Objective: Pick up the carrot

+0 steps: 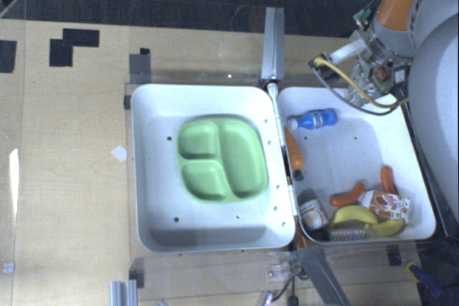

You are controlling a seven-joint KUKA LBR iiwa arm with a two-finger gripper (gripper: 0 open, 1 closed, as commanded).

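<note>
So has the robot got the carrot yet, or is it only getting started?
Only getting started. Nothing looks done: the carrot lies in the right bin, against the wall it shares with the left bin. The pincer sits above that bin's far right corner, well away from the carrot. Left to do: move over, come down, grab it and lift.

The arm (430, 46) comes in from the right edge of the view, its broad grey body filling the upper right corner. The orange band (401, 0) sits above the wrist, which slants down and to the left. Below the band, the hand (358, 79) (a cluster of metal parts and looped yellow and black cables) hangs at the upper right. A pale cylindrical part juts out to its left. Its fingers are too cluttered to make out.
</note>
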